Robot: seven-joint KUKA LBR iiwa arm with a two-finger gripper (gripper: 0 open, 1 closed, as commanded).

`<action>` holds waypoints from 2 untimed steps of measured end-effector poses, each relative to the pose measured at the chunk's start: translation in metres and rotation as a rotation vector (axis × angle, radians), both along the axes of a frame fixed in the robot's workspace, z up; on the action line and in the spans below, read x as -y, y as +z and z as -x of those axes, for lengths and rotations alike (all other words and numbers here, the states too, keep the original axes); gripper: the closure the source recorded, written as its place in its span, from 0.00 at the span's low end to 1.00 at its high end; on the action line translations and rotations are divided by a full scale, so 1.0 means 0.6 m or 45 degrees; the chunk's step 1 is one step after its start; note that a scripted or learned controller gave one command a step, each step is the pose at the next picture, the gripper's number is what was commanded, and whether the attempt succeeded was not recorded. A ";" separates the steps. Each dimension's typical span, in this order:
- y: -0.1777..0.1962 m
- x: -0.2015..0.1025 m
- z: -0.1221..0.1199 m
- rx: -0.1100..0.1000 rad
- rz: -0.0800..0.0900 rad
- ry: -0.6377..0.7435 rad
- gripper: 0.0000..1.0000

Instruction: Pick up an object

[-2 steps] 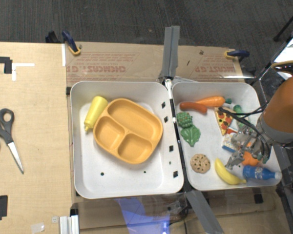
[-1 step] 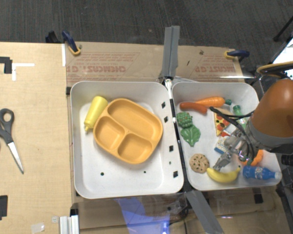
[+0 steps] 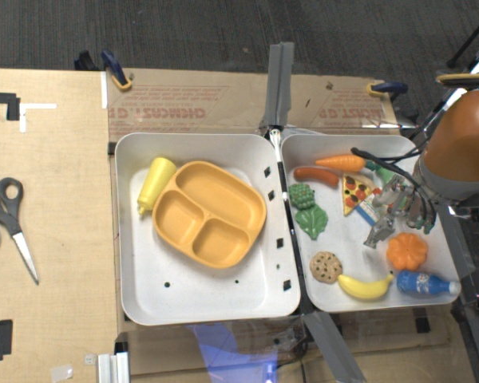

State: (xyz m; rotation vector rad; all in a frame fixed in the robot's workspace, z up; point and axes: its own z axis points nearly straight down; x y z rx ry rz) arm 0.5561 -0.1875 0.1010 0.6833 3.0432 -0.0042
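Observation:
The right bin [image 3: 303,294] holds several toy foods: a carrot [image 3: 341,163], a red sausage [image 3: 316,175], a pizza slice [image 3: 354,193], a green leafy piece [image 3: 311,220] with a darker green piece [image 3: 301,195] above it, a cookie [image 3: 326,267], a banana [image 3: 365,286], an orange pumpkin [image 3: 406,251] and a blue bottle [image 3: 425,284]. My gripper [image 3: 379,234] hangs low over the middle right of this bin, between the pizza slice and the pumpkin. A small light blue item [image 3: 368,211] lies partly under it.
The left bin [image 3: 136,294] carries a yellow divided plate [image 3: 210,212] and a yellow bottle [image 3: 156,183] at its upper left. Scissors [image 3: 14,226] lie on the bench at far left. The arm's orange band [image 3: 463,138] and cables [image 3: 391,166] hang over the right bin's far right corner.

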 end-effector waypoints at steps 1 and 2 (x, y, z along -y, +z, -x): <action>-0.001 0.059 0.120 -0.001 0.004 0.153 0.00; -0.001 0.059 0.120 -0.002 0.004 0.153 0.00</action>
